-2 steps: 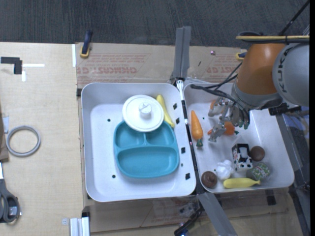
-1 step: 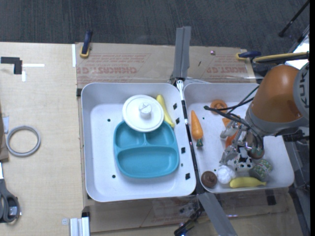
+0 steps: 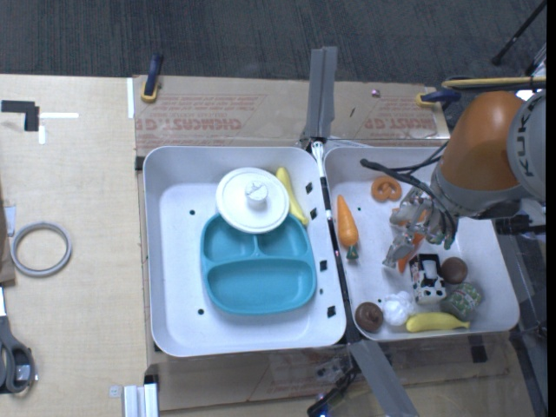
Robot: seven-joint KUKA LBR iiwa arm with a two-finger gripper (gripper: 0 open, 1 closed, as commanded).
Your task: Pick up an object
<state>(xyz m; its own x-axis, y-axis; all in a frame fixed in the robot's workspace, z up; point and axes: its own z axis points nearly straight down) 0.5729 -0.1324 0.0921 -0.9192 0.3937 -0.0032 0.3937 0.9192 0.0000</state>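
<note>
While the gripper (image 3: pixel 407 243) hangs low in the right bin (image 3: pixel 504 259), among the crowded toys, its state cannot be told; metal parts and an orange-red scrap are jumbled together beneath the wrist, and it is possibly a small object that is seen there, though nothing can be confirmed as held.

No single target is fixed by the task, and the candidates are all found close by: a carrot (image 3: pixel 347 224) near the bin's left wall, a pretzel (image 3: pixel 386 188) toward the back, a black-and-white toy (image 3: pixel 426 278) just below the gripper, a brown ball (image 3: pixel 453 270) beside it, and along the front edge a chocolate donut (image 3: pixel 369 316), a white lump (image 3: pixel 398 307), a banana (image 3: pixel 437 321) and a green ball (image 3: pixel 461 301).

Trouble would most likely be caused by this crowding. A neighbour could be nudged aside by a descent between touching items, or two things could be pinched at once. A round ball may be squeezed out sideways.

A blue divided plate (image 3: pixel 258 278) and a white lid (image 3: pixel 252 201) are kept in the left bin (image 3: pixel 169 259).
</note>
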